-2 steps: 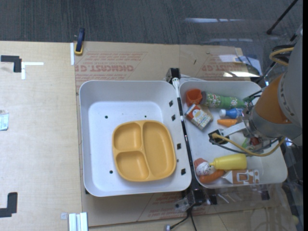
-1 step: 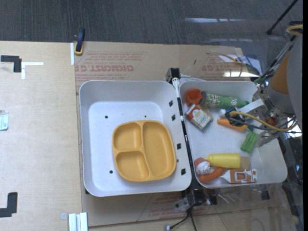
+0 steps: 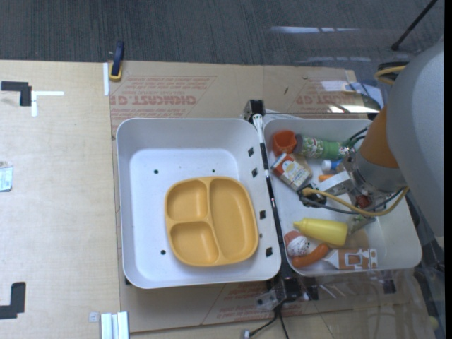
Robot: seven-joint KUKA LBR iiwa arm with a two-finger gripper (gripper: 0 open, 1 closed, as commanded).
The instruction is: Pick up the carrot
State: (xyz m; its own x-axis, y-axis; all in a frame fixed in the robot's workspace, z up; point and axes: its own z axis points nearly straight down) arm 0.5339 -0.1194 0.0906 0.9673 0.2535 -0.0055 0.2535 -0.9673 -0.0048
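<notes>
Over the right bin point(image 3: 406, 249) my gripper point(image 3: 351, 183) hung among clutter; grasp state unclear. Carrot point(image 3: 308, 257) lay at the bin's near edge beside the mustard bottle point(image 3: 321, 229), not yet picked. Whole pick remained.

Orange carrot point(image 3: 311, 256), lying flat, right bin's near edge

We see a light wood worktop point(image 3: 56, 189) with flattened cardboard point(image 3: 183, 94) laid over it, dark grey carpet floor point(image 3: 212, 20) beyond the far edge, black brackets point(image 3: 18, 90) at left, glare patches at upper right.
</notes>
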